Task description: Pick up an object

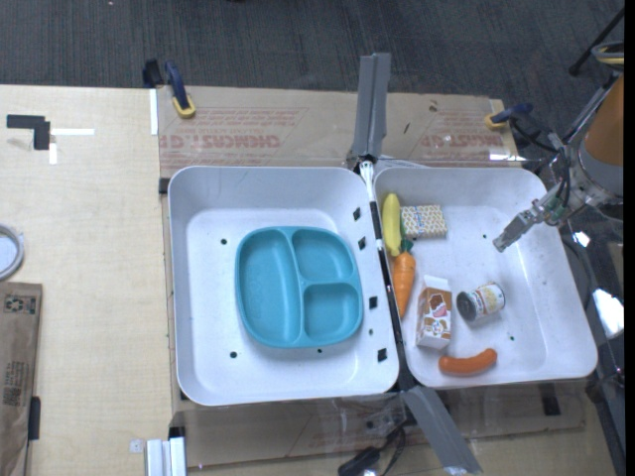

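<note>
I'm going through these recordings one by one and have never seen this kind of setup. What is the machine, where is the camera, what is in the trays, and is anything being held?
The single camera is fixed above the bench and looks down at a slant. Two shallow white bins sit side by side: the left bin and the right bin.

The machine is a robot arm that enters from the picture's right side. Its grasping end, the tool, hangs over the upper right part of the right bin. Nothing is visible between its fingers, so it holds nothing that the picture shows.

The left bin contains a blue divided plate. The right bin contains toy food: a banana, a carrot, a cracker box, a small carton, a can lying on its side, and a sausage.

The job is to pick up one object.
</note>
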`<state>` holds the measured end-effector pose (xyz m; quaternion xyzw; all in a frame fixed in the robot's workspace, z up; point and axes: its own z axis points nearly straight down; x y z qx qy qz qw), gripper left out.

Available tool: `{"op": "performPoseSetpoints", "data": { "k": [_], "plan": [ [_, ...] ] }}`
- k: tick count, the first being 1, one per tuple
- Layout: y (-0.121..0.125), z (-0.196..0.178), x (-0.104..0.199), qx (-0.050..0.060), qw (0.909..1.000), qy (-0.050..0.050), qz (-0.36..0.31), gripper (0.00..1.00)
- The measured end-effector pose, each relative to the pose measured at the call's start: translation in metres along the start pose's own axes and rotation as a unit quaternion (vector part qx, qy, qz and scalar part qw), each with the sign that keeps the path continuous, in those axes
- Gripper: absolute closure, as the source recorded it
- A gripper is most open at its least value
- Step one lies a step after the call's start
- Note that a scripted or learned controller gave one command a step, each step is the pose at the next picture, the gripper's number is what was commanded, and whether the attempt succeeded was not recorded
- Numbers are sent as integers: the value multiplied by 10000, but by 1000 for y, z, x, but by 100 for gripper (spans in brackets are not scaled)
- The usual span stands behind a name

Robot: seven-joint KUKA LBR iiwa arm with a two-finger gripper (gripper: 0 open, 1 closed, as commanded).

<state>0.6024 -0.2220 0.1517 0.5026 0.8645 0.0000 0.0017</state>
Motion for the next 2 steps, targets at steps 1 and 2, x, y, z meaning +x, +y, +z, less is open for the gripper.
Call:
{"op": "performPoseSetpoints", "data": {
  "k": [1,2],
  "plan": [
    [-13,55,28,1,9951,10,-989,0],
    [-28,60,83,5,9957,14,-925,0]
  ]
}}
